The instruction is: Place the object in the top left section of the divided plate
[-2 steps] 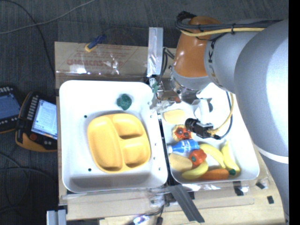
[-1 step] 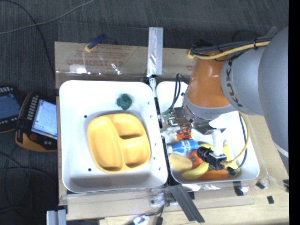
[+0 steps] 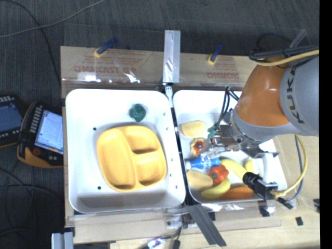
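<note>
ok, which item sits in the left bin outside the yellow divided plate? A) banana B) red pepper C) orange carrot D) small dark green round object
D: the small dark green round object lies on the left white bin's floor just above the yellow divided plate, apart from it.

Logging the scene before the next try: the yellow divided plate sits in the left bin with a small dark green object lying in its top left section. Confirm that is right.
Not quite. The camera view shows the yellow divided plate in the left bin, but the small dark green object lies on the bin floor just beyond the plate's far rim, not in its top left section.
</note>
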Tool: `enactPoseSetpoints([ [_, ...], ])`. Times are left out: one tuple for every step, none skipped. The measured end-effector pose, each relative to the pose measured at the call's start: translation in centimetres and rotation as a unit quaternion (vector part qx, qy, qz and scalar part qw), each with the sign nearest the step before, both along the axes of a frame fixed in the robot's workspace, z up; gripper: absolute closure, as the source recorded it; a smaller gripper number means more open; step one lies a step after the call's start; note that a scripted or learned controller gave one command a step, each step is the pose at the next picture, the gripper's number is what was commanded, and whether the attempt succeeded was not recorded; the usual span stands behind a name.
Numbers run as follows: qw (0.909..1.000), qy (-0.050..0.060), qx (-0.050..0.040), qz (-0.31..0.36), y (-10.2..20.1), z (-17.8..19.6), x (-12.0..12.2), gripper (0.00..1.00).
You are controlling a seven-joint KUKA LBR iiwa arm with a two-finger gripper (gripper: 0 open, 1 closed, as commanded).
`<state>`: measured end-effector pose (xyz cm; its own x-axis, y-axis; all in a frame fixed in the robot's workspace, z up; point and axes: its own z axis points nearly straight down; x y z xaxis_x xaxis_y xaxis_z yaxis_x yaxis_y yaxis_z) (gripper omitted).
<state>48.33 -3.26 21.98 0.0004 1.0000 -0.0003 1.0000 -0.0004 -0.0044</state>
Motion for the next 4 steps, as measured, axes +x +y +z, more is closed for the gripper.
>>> enactPoseSetpoints([
  [0.9988,-0.001,0.0001,0.049,2.0,0.2,6.7,1.00],
  [0.9967,0.000,0.0000,-0.081,-0.5,-3.8,1.7,1.00],
  [0.9979,-0.001,-0.0013,-0.064,-0.7,1.6,6.8,1.00],
  [0.9639,0.000,-0.0013,-0.266,-3.8,-2.7,0.9,1.00],
])
